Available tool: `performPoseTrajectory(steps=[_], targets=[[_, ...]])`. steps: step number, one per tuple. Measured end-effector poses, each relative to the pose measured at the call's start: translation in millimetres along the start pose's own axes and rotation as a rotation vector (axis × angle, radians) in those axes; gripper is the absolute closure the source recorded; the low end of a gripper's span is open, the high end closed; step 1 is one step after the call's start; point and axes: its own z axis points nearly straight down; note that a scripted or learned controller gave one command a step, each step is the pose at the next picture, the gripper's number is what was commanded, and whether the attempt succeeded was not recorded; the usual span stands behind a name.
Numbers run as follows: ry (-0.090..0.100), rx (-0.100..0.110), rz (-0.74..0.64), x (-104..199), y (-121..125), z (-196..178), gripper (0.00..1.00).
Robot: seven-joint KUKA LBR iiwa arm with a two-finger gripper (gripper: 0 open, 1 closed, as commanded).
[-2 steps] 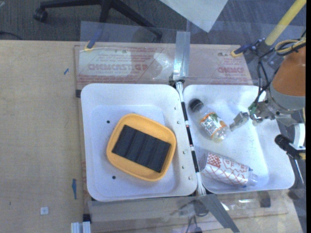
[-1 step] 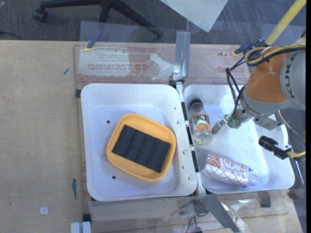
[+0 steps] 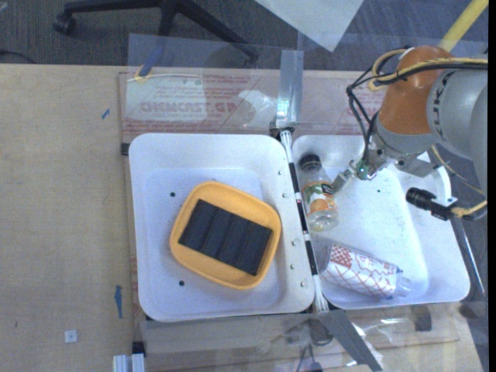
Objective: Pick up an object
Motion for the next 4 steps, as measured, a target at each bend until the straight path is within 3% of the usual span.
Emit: performPoseTrajectory(steps=[2,3,4], targets=[[-0.023,-0.022,-0.036,52.4,-69.5,-3.8,0.0],[-0.026,-0.028,-0.028,93.5,-132.0,-3.2,0.0],[-0.014,-0.017,0.174,62.5,-80.9,-8.9,0.0]])
